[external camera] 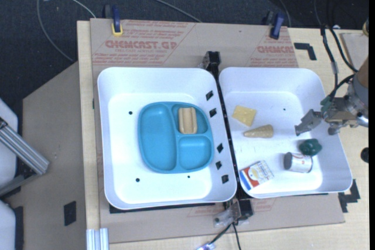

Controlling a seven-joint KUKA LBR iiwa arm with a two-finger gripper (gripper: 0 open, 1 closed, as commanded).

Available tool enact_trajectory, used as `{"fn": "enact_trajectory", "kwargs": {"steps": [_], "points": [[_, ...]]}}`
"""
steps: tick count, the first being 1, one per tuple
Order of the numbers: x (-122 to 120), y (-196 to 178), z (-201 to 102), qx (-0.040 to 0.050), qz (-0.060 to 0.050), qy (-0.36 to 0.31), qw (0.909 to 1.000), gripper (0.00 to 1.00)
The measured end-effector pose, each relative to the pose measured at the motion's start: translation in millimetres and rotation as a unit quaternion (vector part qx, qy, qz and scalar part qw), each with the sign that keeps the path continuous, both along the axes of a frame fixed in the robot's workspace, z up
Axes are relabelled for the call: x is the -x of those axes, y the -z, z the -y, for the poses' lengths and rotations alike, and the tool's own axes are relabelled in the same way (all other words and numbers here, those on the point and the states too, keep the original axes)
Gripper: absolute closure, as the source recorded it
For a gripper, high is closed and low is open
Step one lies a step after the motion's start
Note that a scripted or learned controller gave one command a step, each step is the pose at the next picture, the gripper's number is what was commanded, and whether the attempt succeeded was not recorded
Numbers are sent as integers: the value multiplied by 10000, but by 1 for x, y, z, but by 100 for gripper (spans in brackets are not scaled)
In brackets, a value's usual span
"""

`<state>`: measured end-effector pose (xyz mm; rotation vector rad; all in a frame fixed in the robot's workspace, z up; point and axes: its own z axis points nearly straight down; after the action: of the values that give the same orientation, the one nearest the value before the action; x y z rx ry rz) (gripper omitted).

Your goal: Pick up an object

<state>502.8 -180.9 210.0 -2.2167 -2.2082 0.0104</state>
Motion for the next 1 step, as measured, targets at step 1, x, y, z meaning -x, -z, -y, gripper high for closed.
{"fn": "enact_trajectory", "kwargs": {"steps": [1], "points": [[-3,-6,0,17,64,-19,10000,0]]}}
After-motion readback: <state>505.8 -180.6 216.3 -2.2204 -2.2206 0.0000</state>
